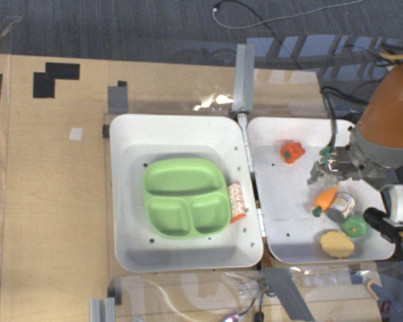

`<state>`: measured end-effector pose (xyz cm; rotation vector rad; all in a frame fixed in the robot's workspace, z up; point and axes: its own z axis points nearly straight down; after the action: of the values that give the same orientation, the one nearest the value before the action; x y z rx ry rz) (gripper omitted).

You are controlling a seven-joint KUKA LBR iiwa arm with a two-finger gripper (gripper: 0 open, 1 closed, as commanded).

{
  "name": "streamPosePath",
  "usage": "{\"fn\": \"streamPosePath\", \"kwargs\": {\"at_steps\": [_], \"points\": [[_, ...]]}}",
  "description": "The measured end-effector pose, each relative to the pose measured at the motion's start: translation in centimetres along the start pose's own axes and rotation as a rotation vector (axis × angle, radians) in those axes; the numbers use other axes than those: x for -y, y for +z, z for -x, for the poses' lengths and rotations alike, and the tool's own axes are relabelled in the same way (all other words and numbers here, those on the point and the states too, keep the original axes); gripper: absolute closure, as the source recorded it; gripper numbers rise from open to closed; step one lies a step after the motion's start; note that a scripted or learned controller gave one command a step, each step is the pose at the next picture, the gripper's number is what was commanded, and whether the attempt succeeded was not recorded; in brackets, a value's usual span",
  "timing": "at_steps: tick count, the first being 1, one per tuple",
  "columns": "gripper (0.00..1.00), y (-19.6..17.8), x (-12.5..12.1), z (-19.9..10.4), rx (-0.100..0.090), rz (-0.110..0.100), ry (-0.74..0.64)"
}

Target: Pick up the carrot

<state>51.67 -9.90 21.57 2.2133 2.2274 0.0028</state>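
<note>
On the wooden table (47, 200) the left bin (124, 200) carries a green divided plate (186, 196), and a small orange-and-white packet (236, 202) lies at the plate's three o'clock, against the bin's right slope. The right bin (282, 227) has an orange-red pepper-like toy (292, 151) toward its twelve o'clock. The carrot (324, 200) (orange, with a green stub at its lower end) lies tilted near the bin's centre-right, touching a small tin can (340, 205) at its three o'clock. A green round toy (354, 228) sits at the can's five o'clock, and a yellowish lump (337, 244) rests at the bin's five o'clock. The tool (326, 170) hangs at the carrot's twelve o'clock, just above it; whether its fingers are wide or narrow I cannot tell.
</note>
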Motion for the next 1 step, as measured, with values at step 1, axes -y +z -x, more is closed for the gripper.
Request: {"fn": "streamPosePath", "kwargs": {"at_steps": [1], "points": [[0.0,5.74,-0.03,6.04,0.0,-0.001,0.019]]}}
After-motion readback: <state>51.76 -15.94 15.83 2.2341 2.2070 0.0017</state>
